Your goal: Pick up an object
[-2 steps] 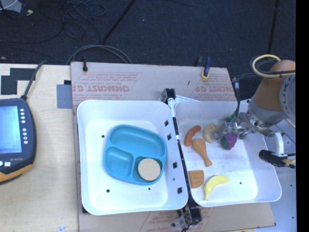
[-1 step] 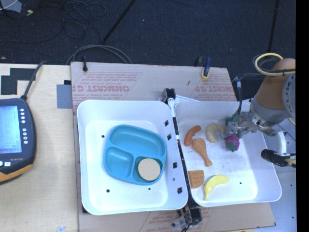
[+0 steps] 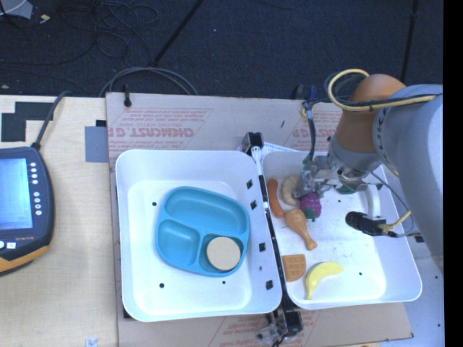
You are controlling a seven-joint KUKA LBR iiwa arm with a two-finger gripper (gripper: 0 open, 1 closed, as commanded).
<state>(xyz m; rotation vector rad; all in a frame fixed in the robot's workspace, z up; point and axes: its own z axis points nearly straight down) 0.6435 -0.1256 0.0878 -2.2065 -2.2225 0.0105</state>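
Observation:
In the right bin [image 3: 362,295] my gripper [image 3: 313,187] is low, directly over a small purple object [image 3: 311,205] and touching or almost touching its top. A beige round piece [image 3: 291,188] lies just left of the gripper. An orange sausage-shaped piece [image 3: 273,198] rests along the bin's left wall. A brown drumstick [image 3: 300,227] lies below the purple object. Nearer the front sit a tan cracker [image 3: 294,266] and a yellow banana [image 3: 322,275].
The left bin [image 3: 137,280] holds a blue divided plate [image 3: 189,226] with a round beige biscuit [image 3: 223,253] in its lower right compartment. A handheld control pendant [image 3: 22,204] lies on the bench at far left. The grey arm [image 3: 412,150] covers the right bin's far right side.

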